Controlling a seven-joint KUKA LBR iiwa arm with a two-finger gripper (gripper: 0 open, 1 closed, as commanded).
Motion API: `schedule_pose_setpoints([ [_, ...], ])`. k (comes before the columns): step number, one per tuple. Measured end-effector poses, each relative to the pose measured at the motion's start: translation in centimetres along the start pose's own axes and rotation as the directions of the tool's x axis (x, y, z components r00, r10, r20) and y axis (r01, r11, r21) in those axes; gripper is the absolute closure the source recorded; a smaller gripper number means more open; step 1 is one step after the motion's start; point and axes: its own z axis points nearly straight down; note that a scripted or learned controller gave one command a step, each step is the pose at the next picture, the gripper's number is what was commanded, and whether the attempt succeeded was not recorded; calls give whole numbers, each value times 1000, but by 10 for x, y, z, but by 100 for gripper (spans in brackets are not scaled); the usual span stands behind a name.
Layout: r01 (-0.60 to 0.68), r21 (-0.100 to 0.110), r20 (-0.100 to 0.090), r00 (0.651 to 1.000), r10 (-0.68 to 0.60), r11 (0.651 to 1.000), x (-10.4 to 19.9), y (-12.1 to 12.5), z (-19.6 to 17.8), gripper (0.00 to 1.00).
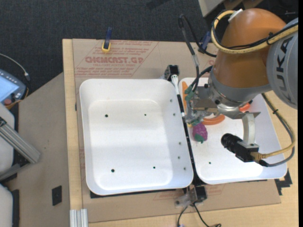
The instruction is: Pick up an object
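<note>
At frame centre-right, the arm's end effector (195,118) hangs low over the right bin's (236,171) left edge, its opening impossible to judge. A purple object (200,133) lies just below it; an orange object (214,120) peeks beside.

Pincer (195,115) hung low over right bin (227,169), close to divider between bins, mostly hidden under orange-banded arm (246,41). Purple object (200,133) lay just below pincer on bin floor. Orange object (215,120) sat just right of pincer, partly covered by wrist. Left bin (132,136) lay to pincer's left. Cardboard-covered bench (118,56) carried both bins.
</note>
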Motion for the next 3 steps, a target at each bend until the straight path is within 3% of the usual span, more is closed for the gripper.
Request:
schedule_pose_setpoints([
  [2,-2,-7,0,1000,2,1000,36,-22,-7,100],
  [3,-6,-18,1,1000,6,1000,17,-21,-64,100],
])
